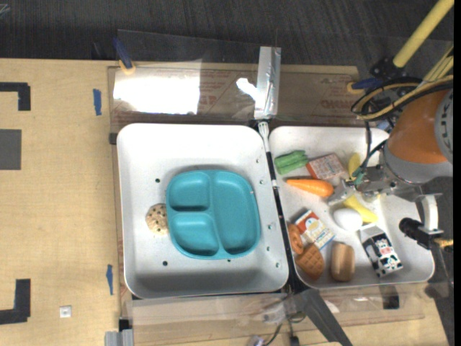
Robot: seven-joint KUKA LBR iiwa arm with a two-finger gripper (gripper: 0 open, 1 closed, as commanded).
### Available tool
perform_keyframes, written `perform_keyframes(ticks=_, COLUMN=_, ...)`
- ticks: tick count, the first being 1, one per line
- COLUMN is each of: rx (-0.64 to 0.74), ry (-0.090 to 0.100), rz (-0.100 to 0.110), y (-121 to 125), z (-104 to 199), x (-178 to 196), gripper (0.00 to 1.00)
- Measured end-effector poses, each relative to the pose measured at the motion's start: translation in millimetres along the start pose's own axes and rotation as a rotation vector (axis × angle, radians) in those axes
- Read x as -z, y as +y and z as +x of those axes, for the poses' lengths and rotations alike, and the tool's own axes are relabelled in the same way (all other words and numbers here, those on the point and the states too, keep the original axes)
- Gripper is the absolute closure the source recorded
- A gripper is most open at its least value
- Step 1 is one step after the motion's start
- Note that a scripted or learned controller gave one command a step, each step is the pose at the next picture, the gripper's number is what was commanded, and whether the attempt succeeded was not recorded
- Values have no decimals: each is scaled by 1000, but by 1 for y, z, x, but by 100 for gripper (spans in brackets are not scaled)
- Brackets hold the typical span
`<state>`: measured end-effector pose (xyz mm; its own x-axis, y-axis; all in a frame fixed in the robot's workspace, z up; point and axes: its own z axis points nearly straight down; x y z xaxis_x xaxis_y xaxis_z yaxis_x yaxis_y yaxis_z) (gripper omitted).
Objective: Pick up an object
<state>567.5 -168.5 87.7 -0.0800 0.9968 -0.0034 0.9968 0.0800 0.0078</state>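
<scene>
Objects for picking are gathered in the right bin [425, 269]: a green piece [289, 161] and a carrot [310, 187] at the far left, a pink carton [327, 166], a banana [359, 210], a white egg [348, 219], a small box [314, 228], a waffle [310, 262], a brown roll [342, 260] and a black-and-white carton [381, 253]. A teal tray [214, 212] and a cookie [157, 218] are seen in the left bin [137, 150]. The gripper [359, 184] is held low over the right bin beside the banana; whether it is spread or pressed together cannot be told.

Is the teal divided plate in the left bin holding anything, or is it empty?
Empty. All three sections of the plate show bare teal; the cookie lies beside it on the left bin floor, at its left edge.
</scene>
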Motion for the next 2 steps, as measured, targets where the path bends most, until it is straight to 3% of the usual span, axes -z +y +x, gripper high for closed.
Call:
perform_keyframes(ticks=1, rx=-1, ry=-2, rz=-4, y=1, z=0, x=11, gripper=100)
perform_keyframes(ticks=2, rx=-115, ry=4, rz=-1, y=28, z=65, x=116, gripper=100)
